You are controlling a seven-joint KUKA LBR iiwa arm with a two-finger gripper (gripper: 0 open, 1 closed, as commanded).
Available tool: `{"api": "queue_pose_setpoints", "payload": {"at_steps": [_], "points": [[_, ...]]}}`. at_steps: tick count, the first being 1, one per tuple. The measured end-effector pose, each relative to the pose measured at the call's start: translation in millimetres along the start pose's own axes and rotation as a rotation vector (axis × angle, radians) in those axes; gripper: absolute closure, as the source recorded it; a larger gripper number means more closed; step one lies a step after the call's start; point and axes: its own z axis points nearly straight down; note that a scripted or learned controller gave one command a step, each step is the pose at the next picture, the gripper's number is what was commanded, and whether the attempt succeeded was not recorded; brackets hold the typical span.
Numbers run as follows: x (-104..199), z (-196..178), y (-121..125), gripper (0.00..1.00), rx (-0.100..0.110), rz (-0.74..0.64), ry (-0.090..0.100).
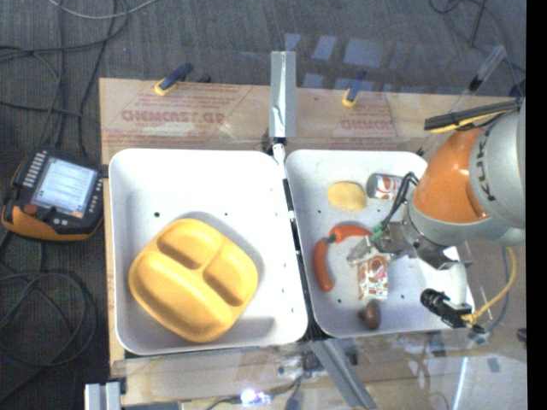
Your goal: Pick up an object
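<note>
The arm (500, 173) reads "KU"; board print illegible.

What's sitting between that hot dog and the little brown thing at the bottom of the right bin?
Only bare white bin floor lies between the sausage and the brown lump in the camera view; the printed packet lies just to the right of that stretch.

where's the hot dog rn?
The hot dog lies in the right bin, near its left wall, just below the red pepper and left of the gripper.

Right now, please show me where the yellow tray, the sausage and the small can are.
yellow tray (194, 278): camera view, on its middle ridge.
sausage (322, 266): camera view, on the middle of its length.
small can (384, 184): camera view, on its side.
</note>
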Motion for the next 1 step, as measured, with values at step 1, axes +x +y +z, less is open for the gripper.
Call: {"api": "queue_pose_setpoints", "payload": {"at_steps": [1], "points": [[54.3,-137.4,-20.8,1.0,0.002,-0.077,0.002]]}}
